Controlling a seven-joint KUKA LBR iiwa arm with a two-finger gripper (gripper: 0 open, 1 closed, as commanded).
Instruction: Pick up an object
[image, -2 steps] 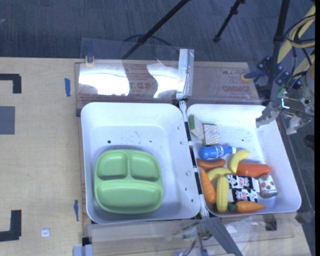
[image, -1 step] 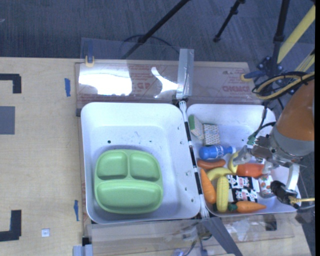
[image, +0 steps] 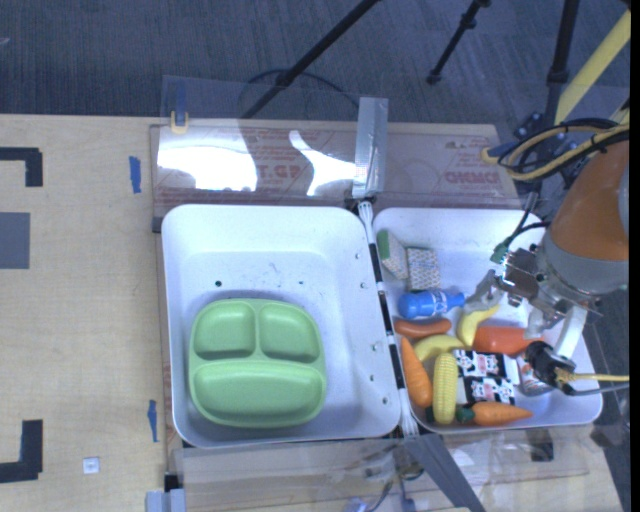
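The right bin (image: 440, 225) holds a heap of toy foods. A blue bottle (image: 430, 302) lies near its middle, with a yellow banana (image: 440, 345) and a corn cob (image: 444, 385) below it. Carrots lie at the left (image: 415, 372) and at the front (image: 495, 412). A black-and-white carton (image: 485, 377) sits between them, and a patterned box (image: 420, 265) lies at the back. My gripper (image: 527, 315) hangs low over the right part of the heap, right above a red-orange piece (image: 500, 340). Whether it touches that piece I cannot make out.
The left bin (image: 260, 235) bears a green divided plate (image: 258, 360). The arm's orange band (image: 600, 210) rises over the right bin's far right side. Cables and stand legs run behind the bins. A metal divider (image: 370, 150) stands at the back between them.
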